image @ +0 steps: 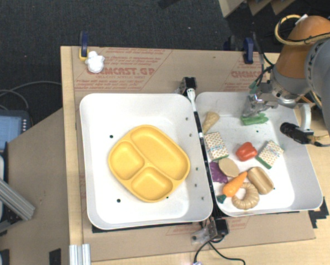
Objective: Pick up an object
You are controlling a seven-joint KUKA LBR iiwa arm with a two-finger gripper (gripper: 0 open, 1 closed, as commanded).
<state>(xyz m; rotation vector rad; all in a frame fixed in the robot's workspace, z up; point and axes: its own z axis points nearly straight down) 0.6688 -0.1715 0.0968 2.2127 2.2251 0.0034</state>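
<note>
Claw (255,113) sits at the far end of the right bin (303,195), low over a small green piece (255,120) on the bin floor. Can't tell if it's released or clenched; wrist hardware blocks the tips. Can't tell if it touches the green piece either.

Pickable stuff is all nearer the camera than the claw, clustered mid-bin:
- red tomato-like piece (246,151), toward the camera from the claw
- two patterned cracker packets, one (270,154) right of the tomato, one (215,145) left of it
- beige piece (210,121) left of the claw, by the bin wall
- orange carrot (234,183), brown sausage-like piece (260,180), bagel ring (246,196), tan slice (229,167), purple piece (217,173), packed together farthest from the claw

Nothing between the claw and the tomato.

Left bin (93,148), well off to the claw's left: yellow divided tray (148,162), compartments up.
</note>
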